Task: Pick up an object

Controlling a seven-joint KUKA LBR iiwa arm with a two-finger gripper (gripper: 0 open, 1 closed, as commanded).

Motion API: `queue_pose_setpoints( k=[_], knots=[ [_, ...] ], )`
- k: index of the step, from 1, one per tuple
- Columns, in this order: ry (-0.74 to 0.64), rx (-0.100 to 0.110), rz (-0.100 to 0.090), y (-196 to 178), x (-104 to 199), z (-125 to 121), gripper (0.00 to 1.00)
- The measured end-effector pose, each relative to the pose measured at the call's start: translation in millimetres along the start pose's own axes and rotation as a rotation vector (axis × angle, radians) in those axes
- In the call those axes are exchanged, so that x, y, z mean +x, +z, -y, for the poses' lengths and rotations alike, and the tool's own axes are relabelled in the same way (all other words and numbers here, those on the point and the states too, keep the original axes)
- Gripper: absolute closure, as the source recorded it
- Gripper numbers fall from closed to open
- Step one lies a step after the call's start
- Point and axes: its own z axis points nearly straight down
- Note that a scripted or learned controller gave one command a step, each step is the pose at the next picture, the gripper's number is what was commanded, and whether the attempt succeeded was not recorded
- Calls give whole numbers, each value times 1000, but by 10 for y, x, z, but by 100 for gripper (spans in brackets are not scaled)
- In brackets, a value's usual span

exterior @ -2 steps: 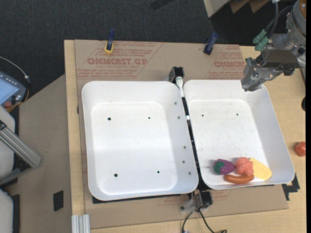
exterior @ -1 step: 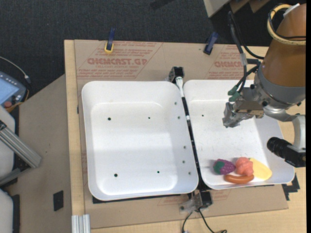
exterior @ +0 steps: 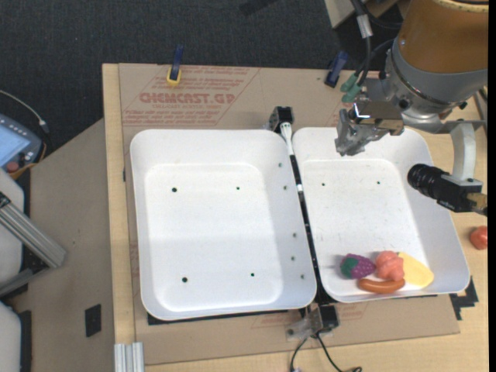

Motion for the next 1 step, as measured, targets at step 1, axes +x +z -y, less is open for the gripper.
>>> queue_pose_setpoints(
  k=[1],
  knots=[
    [3,19,0,558,232,369,100]
  ],
)
